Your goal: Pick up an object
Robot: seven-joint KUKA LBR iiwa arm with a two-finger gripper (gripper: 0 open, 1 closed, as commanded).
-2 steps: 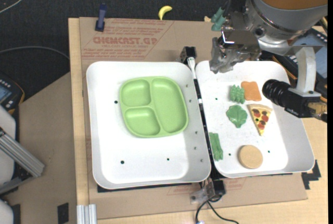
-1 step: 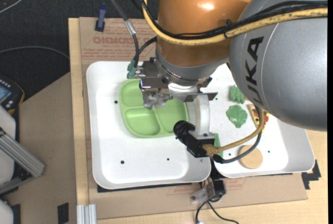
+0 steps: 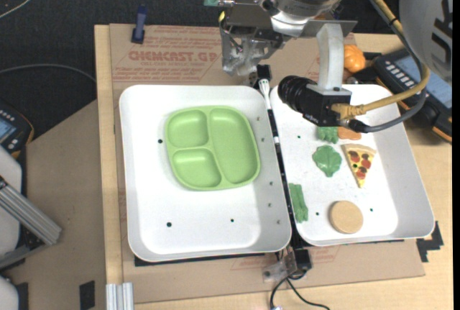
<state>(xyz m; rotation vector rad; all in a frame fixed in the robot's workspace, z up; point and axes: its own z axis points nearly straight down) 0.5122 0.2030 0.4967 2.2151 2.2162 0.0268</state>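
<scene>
- Two shallow white bins are seen side by side on a brown board: the left bin (image 3: 144,229) and the right bin (image 3: 410,211)
- A green divided plate (image 3: 213,149) with three compartments is seen lying flat near the middle of the left bin
- In the right bin, a pizza slice toy (image 3: 359,162) is seen just right of a leafy green piece (image 3: 328,160); a round tan disc (image 3: 346,216) lies nearer the front edge, and a long green strip (image 3: 298,202) lies along the bin's left wall
- A small green piece (image 3: 328,134) and an orange piece (image 3: 350,134) are seen side by side just behind the leafy piece
- The gripper (image 3: 244,60) is seen above the board behind the bins, well apart from the toys; whether it is released or clenched cannot be told, and nothing is seen grasped in it
</scene>
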